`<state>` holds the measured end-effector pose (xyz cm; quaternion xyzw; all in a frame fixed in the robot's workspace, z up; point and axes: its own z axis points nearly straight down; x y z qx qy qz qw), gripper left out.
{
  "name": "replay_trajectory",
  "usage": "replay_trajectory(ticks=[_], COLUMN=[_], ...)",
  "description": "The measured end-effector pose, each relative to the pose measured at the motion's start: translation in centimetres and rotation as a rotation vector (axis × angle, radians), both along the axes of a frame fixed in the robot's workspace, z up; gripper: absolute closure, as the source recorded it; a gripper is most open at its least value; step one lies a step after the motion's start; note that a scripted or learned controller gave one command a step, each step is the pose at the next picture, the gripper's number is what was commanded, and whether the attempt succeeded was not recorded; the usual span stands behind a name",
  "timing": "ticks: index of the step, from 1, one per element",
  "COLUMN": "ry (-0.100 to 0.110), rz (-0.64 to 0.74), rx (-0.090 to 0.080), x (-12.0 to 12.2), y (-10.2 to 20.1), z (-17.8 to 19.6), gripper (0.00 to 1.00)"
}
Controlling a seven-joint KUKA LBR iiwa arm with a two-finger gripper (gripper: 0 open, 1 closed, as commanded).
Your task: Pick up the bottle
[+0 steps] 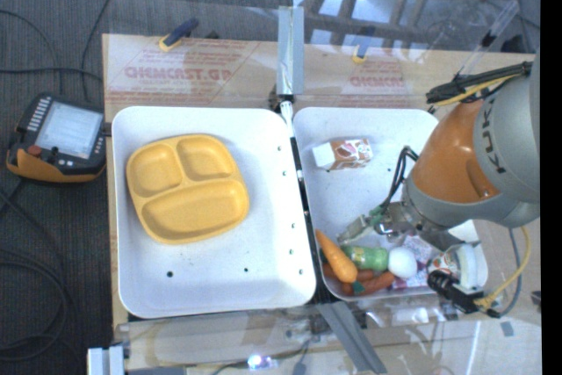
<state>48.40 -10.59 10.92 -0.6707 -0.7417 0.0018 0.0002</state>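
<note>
Reaching Into the Right Bin Beside the Green Bottle

Crowding the near corner of the right bin point(413, 120) is a small heap of things: an orange carrot point(337, 256) lying at a slant by the left wall, a green bottle point(369, 258) lying on its side just beside it, a white ball point(402, 262) touching the bottle's right end, and a red-orange piece point(378, 282) along the near rim. Just above the bottle sits the end effector point(379, 225), low over the heap; whether it is apart or together I cannot tell, and nothing shows clamped in it. Behind it rises the arm point(492, 162), its orange band broad and its grey casing bearing part of the letters "KUKA". Farther back in the same bin lies a small brown-and-white carton point(344, 154), its print too small to read. In the left bin point(167, 277) rests a yellow divided plate point(188, 186). Beyond the bins, the worktop point(219, 70) carries faded red lettering that looks like "CHEMCAST". On the floor at far left lies a teach pendant point(58, 139).
</note>
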Motion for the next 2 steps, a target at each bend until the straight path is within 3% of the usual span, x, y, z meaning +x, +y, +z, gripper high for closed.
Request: replay_trajectory(ticks=[1,2], ry=[-0.009,-0.017], rz=[0.252,0.251], rx=[0.005,0.002], x=[0.33,0.62], y=[-2.30,-2.33], z=[-1.99,-1.14], gripper=[0.00,1.00])
